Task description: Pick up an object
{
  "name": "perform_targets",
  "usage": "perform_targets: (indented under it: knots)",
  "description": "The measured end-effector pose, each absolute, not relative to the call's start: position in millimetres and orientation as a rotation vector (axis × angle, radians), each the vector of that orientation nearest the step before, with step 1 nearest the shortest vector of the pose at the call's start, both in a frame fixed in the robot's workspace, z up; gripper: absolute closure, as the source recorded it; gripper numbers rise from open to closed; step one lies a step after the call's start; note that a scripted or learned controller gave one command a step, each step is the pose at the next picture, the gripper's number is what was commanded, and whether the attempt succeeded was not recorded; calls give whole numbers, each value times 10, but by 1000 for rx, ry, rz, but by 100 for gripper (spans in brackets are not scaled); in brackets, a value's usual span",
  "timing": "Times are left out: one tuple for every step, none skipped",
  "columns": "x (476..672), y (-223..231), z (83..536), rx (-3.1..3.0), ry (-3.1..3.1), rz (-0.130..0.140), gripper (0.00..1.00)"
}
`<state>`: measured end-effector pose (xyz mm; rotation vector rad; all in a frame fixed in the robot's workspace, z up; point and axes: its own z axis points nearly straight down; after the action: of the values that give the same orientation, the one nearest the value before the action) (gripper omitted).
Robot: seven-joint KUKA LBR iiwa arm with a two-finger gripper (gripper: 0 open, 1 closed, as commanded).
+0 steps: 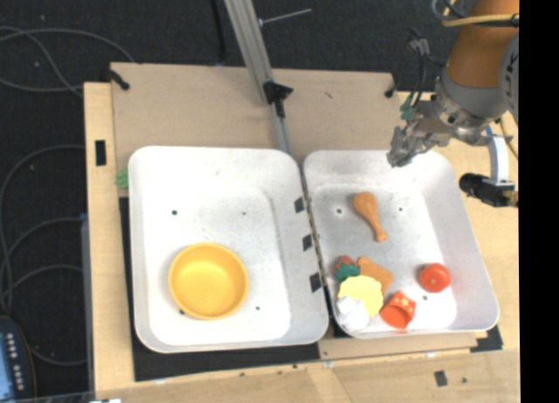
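While the arm (479,52) reaches in from the right of the camera view, its grey body and orange band hang over the far right corner of the right bin (454,218), and the gripper (400,155) sits low over that bin's back rim. At this size the gripper's tip reads as one dark grey mass, so whether it stands apart or together cannot be told; nothing is seen in it.

Both bins are shallow, matte white plastic with rounded corners and faint speckling. Lying on the left bin (218,191), a round yellow bowl (208,280) with a smooth, glossy look sits near the front left. On the right bin, a tan drumstick-shaped toy (369,214) lies tilted near the middle, well apart from the gripper. Along the front edge cluster a pale yellow lumpy piece (362,292), a white piece (353,312), an orange-red block (398,311) and a round red tomato-like toy (433,277).
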<state>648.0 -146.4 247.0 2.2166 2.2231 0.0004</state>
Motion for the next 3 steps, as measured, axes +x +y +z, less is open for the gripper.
perform_targets:
  knots:
    - [6488, -1472, 2724, 2213, 2225, 4, 100]
    - [6308, -973, 2792, 2214, 2229, 3, 100]
    - [6107, -559, 2643, 2217, 2227, -2, 100]
